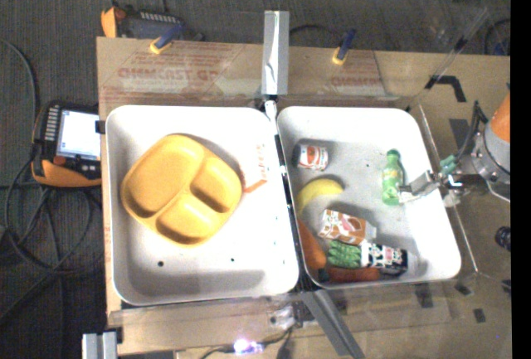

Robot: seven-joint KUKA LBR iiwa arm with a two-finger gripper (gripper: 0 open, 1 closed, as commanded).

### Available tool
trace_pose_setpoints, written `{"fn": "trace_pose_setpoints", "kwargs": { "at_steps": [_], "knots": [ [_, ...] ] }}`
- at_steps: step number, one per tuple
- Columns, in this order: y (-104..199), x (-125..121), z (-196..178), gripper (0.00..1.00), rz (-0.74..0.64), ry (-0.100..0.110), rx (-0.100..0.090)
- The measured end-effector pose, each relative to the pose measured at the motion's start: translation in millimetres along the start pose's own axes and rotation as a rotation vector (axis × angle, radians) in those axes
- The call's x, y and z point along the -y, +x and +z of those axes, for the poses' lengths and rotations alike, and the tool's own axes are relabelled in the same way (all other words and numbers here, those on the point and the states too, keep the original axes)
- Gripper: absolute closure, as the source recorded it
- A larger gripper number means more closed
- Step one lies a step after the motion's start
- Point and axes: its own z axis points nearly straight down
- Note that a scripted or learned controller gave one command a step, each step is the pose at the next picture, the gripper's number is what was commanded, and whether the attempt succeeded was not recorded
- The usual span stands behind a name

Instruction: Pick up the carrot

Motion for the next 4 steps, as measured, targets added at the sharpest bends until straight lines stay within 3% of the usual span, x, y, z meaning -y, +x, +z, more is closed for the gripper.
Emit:
{"fn": "trace_pose_setpoints", "kwargs": {
  "at_steps": [1,2,3,4],
  "knots": [
    [38.7,-2.7,117.7,0.0,-0.116,-0.009,-0.002],
    [39.3,-4.5,108.3,1.0,-0.116,-0.011,-0.003],
    [90.2,-1.9,100.1,1.0,0.089,-0.01,0.003],
    [160.5,0.5,51.2,1.0,0.553,0.001,0.004]
  ]
}}
